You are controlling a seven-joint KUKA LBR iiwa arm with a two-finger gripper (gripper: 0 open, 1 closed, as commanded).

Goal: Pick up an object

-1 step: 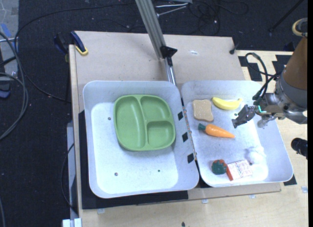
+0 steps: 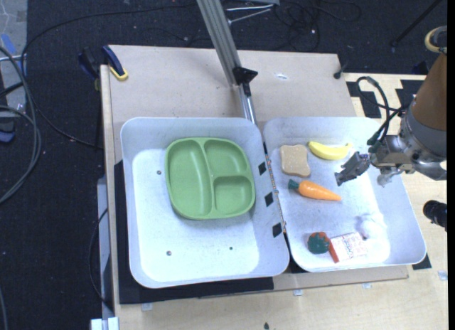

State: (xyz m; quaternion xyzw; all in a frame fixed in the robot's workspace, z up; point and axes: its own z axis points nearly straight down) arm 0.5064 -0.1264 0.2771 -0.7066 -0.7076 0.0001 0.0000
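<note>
The carrot [image 2: 318, 191] lies in the right bin [image 2: 398, 211], between the bread slice [image 2: 294, 160] and the banana [image 2: 328, 151] above and a small box [image 2: 350, 246] below. The gripper [image 2: 352, 168] hovers just beside the carrot, released, grasping nothing. The left bin [image 2: 142, 250] carries a green tray [image 2: 210, 178].

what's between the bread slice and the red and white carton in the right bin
The carrot lies between the bread slice and the carton, seen in the camera view; below it, bare bin floor runs to the carton.
</note>
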